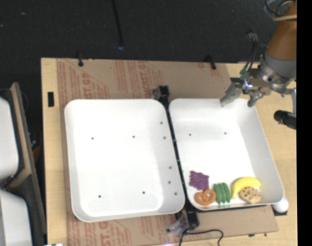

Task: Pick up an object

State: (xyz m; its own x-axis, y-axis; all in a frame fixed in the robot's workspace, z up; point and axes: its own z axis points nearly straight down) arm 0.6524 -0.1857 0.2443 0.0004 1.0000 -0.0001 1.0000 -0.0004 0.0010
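Toy food is clustered in the near corner of the right bin (258, 137): a pretzel (205, 197), a green ridged piece (222, 192), a chocolate-chip cookie (249, 193), a yellow banana (247, 183) and, just behind the pretzel, a purple piece (199, 179). Gripper (239, 95) hangs over that bin's far rim, fingers spread apart and holding nothing, well apart from the cluster. Judgement: the cluster lies toward the camera from the gripper, along the bin's length, so the move is a long traverse nearward, then descent.

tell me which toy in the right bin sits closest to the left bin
The purple toy, at the left end of the cluster; the pretzel, green piece, banana and cookie lie further right.
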